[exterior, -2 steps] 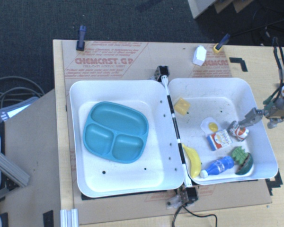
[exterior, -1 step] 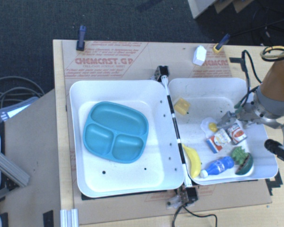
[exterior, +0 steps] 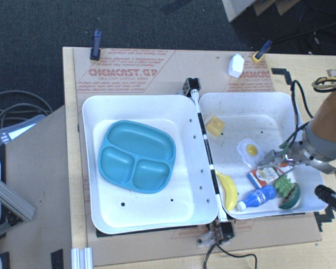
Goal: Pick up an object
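Claw (exterior: 277, 160) low in right bin (exterior: 269, 102), grip state unclear, red-white packet (exterior: 261, 176) just beneath, blue bottle (exterior: 257, 198) nearby.

Two white bins (exterior: 95, 128) sit on the desk (exterior: 73, 150). One blue divided plate (exterior: 137, 157) lies far left of the hand (exterior: 280, 160). Nearer it: one yellow cube (exterior: 215, 126), one fried egg toy (exterior: 248, 150), one banana (exterior: 229, 191), one blue bottle (exterior: 259, 197), one carton (exterior: 261, 176), one green object (exterior: 288, 189)
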